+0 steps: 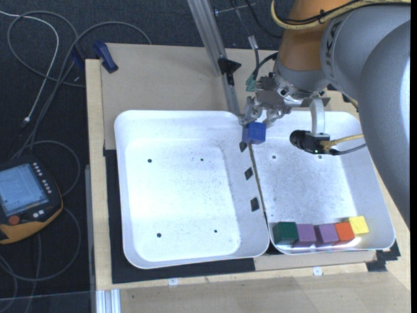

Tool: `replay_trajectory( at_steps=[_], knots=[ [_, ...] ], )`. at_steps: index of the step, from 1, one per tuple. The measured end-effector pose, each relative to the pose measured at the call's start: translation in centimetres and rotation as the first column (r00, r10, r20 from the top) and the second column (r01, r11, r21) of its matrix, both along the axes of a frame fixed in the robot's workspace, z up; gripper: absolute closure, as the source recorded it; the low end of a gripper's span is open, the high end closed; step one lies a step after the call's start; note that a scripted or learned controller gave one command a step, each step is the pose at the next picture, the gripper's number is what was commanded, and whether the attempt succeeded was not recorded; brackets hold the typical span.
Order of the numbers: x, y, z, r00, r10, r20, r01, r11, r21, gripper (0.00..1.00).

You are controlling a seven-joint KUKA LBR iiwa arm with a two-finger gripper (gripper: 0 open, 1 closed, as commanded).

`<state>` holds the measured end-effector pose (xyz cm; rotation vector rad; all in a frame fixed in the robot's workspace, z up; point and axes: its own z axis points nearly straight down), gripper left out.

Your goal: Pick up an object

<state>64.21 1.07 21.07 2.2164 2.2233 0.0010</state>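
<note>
A blue block (255,133) is seen gripped in the pincer (255,119), raised over the ridge between the left bin (133,129) and the right bin (374,194). The lift is best kept slow and vertical, so that the block is not jarred loose.

text: none legible | pendant screen (19,189): too blurred to read
</note>
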Motion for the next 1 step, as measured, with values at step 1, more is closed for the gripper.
replay_trajectory(
  at_steps=[1],
  knots=[
    [-2.33, 5.51, 1.8, 1.0, 0.004, -0.005, -0.004, 1.0, 0.005, 1.0]
  ],
)
